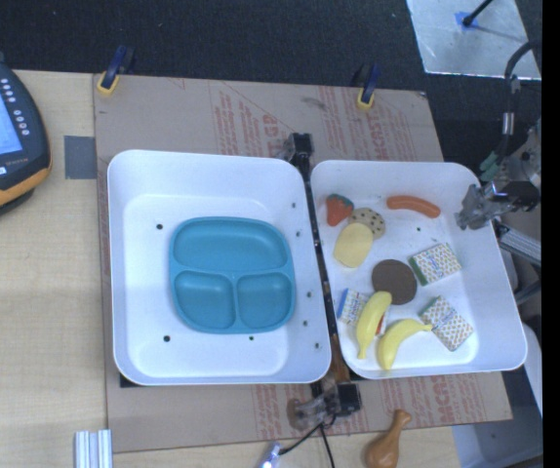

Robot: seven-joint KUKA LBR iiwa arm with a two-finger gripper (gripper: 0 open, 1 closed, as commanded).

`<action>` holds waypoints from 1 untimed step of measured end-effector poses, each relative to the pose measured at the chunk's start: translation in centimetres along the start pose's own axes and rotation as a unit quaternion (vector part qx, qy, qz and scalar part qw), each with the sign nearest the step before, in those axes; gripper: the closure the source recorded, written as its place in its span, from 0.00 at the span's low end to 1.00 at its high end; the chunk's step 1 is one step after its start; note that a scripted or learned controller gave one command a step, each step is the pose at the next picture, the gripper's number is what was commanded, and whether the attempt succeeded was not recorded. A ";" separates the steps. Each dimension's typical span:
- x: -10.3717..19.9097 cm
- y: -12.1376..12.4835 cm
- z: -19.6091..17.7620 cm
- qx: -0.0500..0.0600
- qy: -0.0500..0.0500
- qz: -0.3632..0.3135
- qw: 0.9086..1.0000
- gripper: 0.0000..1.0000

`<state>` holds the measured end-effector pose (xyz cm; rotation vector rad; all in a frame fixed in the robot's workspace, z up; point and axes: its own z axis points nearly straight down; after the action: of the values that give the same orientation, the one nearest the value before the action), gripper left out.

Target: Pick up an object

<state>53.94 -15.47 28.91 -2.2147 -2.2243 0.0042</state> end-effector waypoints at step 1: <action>2.4 -0.5 11.1 0.001 0.000 0.000 1.000 0.00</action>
<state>53.41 -13.04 17.84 -2.2134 -2.2235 0.0066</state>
